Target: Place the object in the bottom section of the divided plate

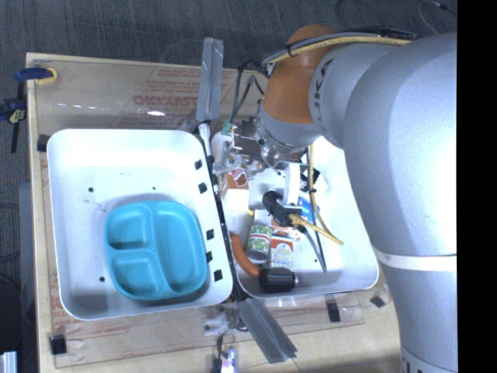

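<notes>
Presently my jaws (247,155) hang over the right bin's clutter; their state I cannot tell. The divided plate (155,249) lies left, below them. Advice: secure one object squarely first.

A pale wooden bench (116,80) fills most of the scene, its top covered by a clear sheet with faint red print. Beyond its far edge lies dark grey carpet (116,10). A blue clamp (35,74) grips the bench's far left corner.

Blue clamp (35,74) — bench's far-left corner
</notes>
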Controlling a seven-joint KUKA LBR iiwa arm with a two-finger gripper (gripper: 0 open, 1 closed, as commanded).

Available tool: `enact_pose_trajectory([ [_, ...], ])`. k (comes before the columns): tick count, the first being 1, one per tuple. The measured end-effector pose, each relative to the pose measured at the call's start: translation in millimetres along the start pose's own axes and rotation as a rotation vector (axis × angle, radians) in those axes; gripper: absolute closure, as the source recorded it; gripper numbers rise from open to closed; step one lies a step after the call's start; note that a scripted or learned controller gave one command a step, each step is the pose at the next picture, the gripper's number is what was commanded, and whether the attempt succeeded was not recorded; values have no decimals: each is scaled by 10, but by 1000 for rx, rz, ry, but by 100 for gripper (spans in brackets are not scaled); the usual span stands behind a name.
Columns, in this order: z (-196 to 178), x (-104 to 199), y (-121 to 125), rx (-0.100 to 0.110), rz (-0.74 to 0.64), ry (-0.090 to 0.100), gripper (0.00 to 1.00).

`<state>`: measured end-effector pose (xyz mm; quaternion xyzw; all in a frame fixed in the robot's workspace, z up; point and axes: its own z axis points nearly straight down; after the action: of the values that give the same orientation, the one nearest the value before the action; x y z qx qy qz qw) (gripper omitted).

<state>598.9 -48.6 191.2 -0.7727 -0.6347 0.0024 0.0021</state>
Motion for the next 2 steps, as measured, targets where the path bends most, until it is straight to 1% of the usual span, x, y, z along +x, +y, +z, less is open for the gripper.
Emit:
enact_pose_trajectory([
  [1, 10, 303, -641, 0, -228, 0, 100],
  [2, 8, 299, -639, -1, -227, 0, 0],
])
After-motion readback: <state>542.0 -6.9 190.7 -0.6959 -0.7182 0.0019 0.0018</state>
